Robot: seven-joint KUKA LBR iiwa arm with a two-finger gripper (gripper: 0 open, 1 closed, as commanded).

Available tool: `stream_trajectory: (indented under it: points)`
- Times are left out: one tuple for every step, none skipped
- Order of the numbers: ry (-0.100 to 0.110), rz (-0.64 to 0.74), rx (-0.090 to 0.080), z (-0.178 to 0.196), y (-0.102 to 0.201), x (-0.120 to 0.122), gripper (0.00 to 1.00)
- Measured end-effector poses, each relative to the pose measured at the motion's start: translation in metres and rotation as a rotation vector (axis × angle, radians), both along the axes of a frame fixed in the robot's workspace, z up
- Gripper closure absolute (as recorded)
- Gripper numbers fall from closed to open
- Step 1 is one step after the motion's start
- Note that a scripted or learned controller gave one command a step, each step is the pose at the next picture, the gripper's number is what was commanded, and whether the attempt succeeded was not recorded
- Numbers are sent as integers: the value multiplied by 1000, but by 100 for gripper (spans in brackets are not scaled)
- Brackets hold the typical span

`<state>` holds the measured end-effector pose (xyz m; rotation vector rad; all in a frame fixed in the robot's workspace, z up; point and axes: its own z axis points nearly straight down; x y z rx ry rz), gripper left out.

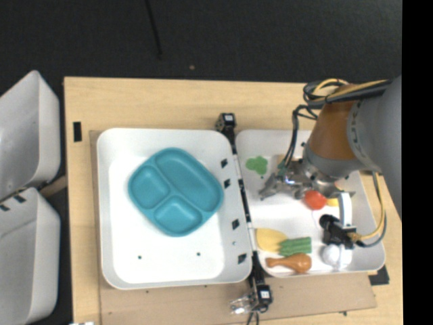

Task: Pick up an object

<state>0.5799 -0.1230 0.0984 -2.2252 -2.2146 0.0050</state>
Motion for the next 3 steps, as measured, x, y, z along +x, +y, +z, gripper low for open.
stream_trajectory:
  points:
    - [0, -5, 1, 9, -1, 1, 100]
    - [-8, 2, -1, 62, -8, 11, 100]
    - [-8, 7, 0, 115, -2, 6, 100]
